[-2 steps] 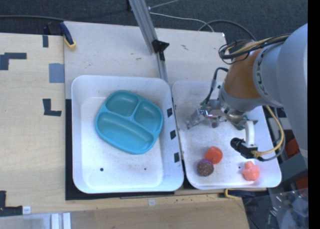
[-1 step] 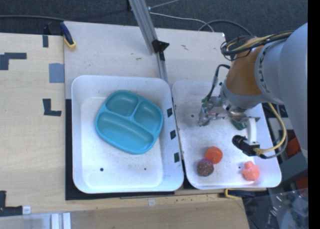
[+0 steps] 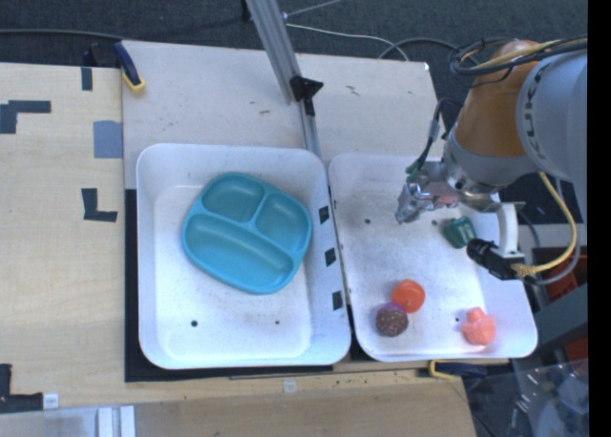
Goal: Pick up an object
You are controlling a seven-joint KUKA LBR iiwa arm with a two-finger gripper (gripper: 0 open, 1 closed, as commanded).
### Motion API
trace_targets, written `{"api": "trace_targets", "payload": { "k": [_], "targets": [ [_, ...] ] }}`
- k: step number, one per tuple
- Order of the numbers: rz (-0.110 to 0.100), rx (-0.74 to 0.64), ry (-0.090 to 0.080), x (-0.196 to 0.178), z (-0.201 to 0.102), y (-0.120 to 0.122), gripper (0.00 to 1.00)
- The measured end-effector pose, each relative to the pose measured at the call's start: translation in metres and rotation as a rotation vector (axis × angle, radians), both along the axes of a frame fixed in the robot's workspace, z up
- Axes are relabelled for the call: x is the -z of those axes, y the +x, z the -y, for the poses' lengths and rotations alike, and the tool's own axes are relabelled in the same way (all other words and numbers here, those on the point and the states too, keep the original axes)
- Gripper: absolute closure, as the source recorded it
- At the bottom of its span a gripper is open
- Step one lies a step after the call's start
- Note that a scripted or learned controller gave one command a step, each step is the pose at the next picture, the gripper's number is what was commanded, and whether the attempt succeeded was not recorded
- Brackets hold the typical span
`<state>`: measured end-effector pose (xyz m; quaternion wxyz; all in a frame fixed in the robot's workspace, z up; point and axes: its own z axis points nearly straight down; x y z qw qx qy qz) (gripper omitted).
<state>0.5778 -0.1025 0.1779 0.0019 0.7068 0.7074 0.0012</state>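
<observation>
My gripper [image 3: 412, 204] hangs over the upper middle of the right bin [image 3: 368, 263], pointing down and to the left, with nothing visible between its fingers. A small green object [image 3: 457, 231] lies just to its right, partly under the wrist. An orange-red ball [image 3: 409, 295], a dark brown speckled ball [image 3: 391, 321] and a salmon-pink toy [image 3: 478, 327] rest near the bin's front, well below the gripper.
The left bin [image 3: 158, 263] holds a blue divided plate [image 3: 248, 232]. A grey metal pole [image 3: 277, 30] slants in from the top to the gap between the bins. Cables run along the right side of the bench.
</observation>
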Motion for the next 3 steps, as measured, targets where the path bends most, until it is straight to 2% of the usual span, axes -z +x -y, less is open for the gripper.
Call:
{"api": "trace_targets", "payload": {
  "k": [1,2,3],
  "targets": [
    [0.001,-0.001,0.000,-0.063,-0.001,0.000,1.00],
    [-0.001,-0.001,0.000,-0.099,-0.001,0.001,1.00],
    [-0.005,-0.006,0.002,-0.100,-0.057,0.014,1.00]
  ]
}}
